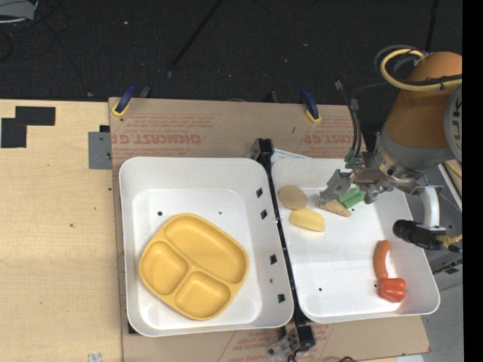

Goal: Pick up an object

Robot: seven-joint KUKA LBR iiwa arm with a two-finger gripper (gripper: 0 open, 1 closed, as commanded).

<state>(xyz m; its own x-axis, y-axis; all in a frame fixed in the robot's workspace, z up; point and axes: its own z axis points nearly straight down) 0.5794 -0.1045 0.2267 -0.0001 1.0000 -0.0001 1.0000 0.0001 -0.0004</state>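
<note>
White plastic forms both shallow bins: the left bin [143,187] carries a yellow divided tray [194,265], and the right bin [339,277] carries the loose pieces open to picking. The gripper [341,194] sits low over the far middle of the right bin, with a small green piece [351,198] and a tan sliver [337,210] directly at its tip. Whether the fingers are spread or closed cannot be made out from this angle, and no item is confirmed between them. Just left of the tip lie a round beige piece [293,197] and, touching its near side, a pale yellow wedge [308,220]; an orange-red sausage-shaped toy [385,271] lies well apart toward the near right corner. Judged risks: the green piece and tan sliver are crowded together, so a closure may pinch only an edge and let the piece slip on the lift, or drag both. A sideways nudge could also push the neighbours against the wall between the bins, where a later approach would be obstructed.
</note>
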